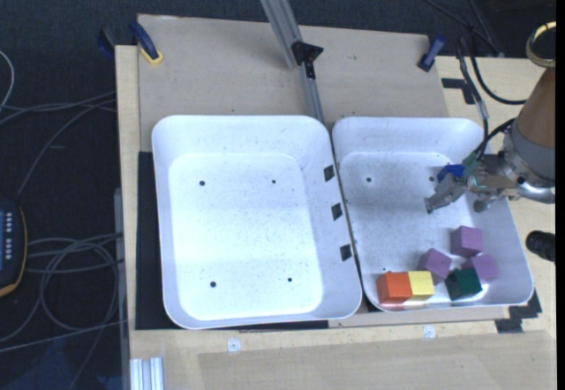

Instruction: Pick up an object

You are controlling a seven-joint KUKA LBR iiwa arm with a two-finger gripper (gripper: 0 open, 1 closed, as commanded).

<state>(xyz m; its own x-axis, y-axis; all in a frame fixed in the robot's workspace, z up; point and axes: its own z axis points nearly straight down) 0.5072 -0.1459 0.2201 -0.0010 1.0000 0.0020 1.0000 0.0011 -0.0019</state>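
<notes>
Hovering jaws (444, 194) above unlabelled blocks (437, 274)

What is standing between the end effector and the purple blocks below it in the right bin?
Nothing visible. The end effector is above bare bin floor, and the nearest purple block lies apart from it, with open floor between.

glossy white plastic bins (177, 150) on a matt pale wooden bench (229, 62).

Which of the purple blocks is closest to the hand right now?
The uppermost purple block, just below the hand. The other two purple blocks lie lower in the right bin, beside the yellow block and green block.
</notes>
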